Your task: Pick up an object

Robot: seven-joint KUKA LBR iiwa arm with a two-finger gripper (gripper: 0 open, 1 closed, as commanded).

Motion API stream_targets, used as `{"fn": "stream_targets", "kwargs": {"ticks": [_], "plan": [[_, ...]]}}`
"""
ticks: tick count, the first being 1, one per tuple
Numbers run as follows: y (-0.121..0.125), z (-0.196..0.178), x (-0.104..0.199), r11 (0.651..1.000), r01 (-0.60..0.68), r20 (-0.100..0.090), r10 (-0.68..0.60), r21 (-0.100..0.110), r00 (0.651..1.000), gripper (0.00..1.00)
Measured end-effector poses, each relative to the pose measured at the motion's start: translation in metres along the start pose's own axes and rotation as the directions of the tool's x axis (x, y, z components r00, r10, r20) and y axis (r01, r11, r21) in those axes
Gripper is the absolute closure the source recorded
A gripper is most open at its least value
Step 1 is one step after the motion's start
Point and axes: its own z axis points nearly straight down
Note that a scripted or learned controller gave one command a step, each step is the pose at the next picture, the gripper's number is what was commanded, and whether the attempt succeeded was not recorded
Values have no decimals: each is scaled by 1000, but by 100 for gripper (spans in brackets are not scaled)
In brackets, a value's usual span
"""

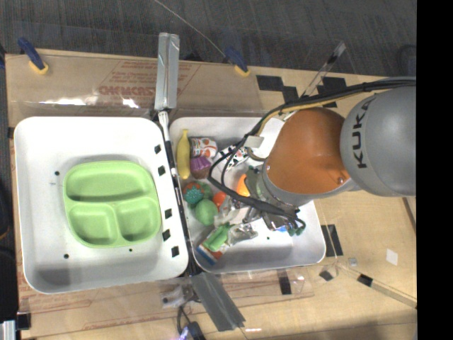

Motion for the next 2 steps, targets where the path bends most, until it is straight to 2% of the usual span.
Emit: {"fn": "stream_targets", "kwargs": {"ticks": [1,2], "plan": [[-81,42,-3,988,152,9,-152,8,988,100],[-67,43,-23,999,-44,7,44,3,999,100]]}}
